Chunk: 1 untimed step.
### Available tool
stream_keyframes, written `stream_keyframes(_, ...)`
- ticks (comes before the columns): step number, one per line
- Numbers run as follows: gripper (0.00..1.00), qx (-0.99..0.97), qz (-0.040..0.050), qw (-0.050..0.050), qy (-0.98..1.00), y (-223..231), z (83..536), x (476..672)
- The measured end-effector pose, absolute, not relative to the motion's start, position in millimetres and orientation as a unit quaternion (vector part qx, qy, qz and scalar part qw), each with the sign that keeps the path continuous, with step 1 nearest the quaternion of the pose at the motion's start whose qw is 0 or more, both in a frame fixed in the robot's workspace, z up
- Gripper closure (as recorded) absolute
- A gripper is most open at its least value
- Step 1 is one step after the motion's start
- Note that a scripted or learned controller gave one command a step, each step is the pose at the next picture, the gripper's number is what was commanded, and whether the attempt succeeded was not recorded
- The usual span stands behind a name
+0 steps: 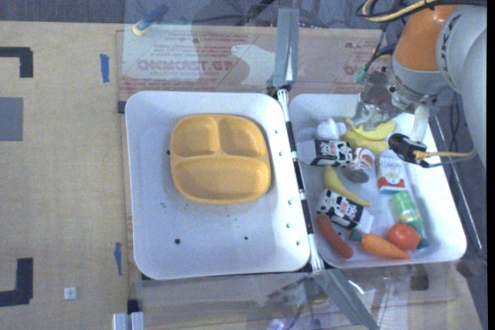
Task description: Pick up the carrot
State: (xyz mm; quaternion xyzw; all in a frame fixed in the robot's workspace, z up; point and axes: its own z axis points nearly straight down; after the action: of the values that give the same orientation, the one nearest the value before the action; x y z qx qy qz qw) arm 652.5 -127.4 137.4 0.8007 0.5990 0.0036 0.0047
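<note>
The carrot (384,246) lies at the lower right of the frame, in the right bin (448,201), between a red sausage (333,236) and a tomato (403,236). Its long axis runs left to right, tilted slightly down toward the right. The gripper (373,113) hangs well above it, over a banana (370,137); whether it is open cannot be told. The arm (433,35) descends from the upper right.

Arm (456,35) cut off at right edge — claw (370,113) fingers unclear.
</note>
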Motion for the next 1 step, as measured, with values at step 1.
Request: stream_keyframes(1, 1.0, 0.871, -0.0015, -0.002, 0.492, -117.1, 136.6, 623.7)
